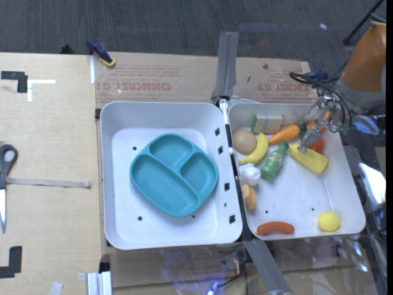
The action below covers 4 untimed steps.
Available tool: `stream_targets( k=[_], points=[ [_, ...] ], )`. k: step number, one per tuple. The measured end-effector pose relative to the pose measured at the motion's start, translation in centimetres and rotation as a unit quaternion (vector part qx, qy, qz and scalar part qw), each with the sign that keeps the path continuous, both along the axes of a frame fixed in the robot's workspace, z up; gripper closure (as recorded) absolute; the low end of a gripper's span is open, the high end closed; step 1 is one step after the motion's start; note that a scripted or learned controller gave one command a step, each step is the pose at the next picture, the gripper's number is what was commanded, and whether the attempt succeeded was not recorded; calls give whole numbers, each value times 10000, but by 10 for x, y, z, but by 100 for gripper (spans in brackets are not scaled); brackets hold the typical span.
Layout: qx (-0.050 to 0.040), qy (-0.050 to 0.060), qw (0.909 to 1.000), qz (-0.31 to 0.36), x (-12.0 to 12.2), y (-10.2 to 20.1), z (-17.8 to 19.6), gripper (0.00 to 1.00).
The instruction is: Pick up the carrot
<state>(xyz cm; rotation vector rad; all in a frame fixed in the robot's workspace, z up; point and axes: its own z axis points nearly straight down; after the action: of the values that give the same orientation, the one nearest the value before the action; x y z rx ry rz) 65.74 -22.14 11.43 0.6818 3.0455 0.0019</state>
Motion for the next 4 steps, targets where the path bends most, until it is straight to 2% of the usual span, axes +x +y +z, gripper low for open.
stream_targets(
  k=[1, 2, 3, 4],
  points=[
    [-1, 37, 9999, -113, -17, 19, -17, 0],
    [38, 66, 9864, -1643, -6, 2, -20, 0],
    [27, 77, 9886, -1503, -27, 47, -21, 0],
    [31, 67, 9760, -2178, -4, 61, -20, 0]
  ],
)
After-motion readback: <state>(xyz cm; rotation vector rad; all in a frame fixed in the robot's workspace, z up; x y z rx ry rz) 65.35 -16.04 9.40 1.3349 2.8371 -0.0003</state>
